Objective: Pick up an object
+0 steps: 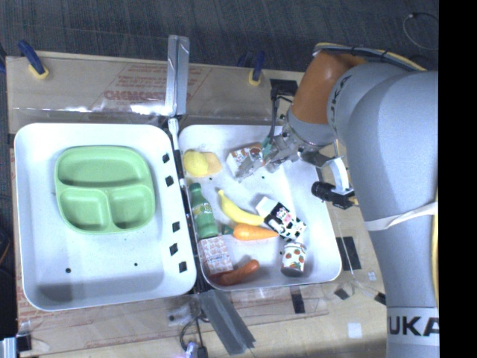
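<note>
The right bin holds several items. A small crinkled snack packet lies near its far side, and my gripper is low over the bin right beside the packet's right edge, seemingly touching it. To the left of the packet sits a yellow lemon-like fruit. Further forward lie a green bottle, a banana, an orange carrot, a black-and-white cow-patterned carton, a spotted cup, a red-and-white packet and a sausage.
The left bin holds a green divided plate. A metal divider stands between the bins at the back. The arm's grey body covers the bench's right side.
</note>
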Robot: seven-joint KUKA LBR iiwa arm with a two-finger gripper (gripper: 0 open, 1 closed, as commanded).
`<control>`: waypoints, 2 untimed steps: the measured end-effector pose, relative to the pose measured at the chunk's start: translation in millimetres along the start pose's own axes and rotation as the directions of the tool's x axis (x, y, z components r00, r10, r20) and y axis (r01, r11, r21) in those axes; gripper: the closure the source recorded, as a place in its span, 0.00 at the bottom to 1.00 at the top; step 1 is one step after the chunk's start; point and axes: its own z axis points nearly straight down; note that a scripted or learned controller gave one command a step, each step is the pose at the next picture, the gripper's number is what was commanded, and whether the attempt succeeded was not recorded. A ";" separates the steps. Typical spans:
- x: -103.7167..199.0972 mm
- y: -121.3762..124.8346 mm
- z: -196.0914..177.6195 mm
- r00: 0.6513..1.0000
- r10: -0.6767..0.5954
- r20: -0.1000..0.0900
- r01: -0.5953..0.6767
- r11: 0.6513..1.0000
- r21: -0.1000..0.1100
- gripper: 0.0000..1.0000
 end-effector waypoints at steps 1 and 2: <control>0.3 1.4 -8.2 1.000 -0.009 0.002 0.009 1.000 -0.001 1.00; 0.6 1.5 -8.1 1.000 -0.009 0.002 0.009 1.000 0.000 0.00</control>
